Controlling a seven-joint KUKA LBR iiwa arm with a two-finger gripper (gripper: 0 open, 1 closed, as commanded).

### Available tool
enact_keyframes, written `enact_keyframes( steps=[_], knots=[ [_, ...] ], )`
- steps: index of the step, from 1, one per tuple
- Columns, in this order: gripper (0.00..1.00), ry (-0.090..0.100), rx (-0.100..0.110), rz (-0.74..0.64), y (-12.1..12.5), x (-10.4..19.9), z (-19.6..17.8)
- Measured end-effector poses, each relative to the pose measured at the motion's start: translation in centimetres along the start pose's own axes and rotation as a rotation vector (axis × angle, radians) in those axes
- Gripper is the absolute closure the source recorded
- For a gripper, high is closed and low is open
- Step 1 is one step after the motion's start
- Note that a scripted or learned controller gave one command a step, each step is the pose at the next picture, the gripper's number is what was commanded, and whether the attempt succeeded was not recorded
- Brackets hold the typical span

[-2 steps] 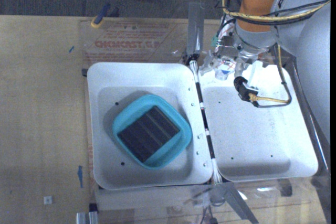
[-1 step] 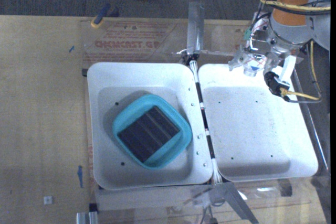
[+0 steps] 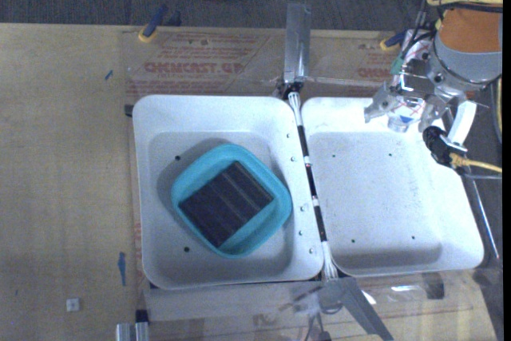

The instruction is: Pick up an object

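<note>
The only candidate object, a blue container with a dark ribbed insert, was noted lying flat in the left bin, roughly at its centre and turned at an angle to the walls. It was untouched; nothing was lifted. The gripper was seen at the far right corner of the right bin, well apart from the container, with the divider between. The state of the jaws could not be told from this view. The task was judged barely begun: approach, grasp and lift all remained.
</note>
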State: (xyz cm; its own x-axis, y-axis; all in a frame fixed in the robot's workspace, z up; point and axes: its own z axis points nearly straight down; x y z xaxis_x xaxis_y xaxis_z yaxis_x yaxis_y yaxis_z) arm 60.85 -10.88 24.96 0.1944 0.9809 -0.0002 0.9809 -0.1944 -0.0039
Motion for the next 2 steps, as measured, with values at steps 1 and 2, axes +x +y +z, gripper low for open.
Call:
enact_keyframes(
  steps=[1,2],
  knots=[
    [0.00,-0.002,-0.005,-0.045,4.7,-6.3,5.0],
    [0.00,0.000,0.001,0.032,2.2,-2.0,6.1]
  ],
)
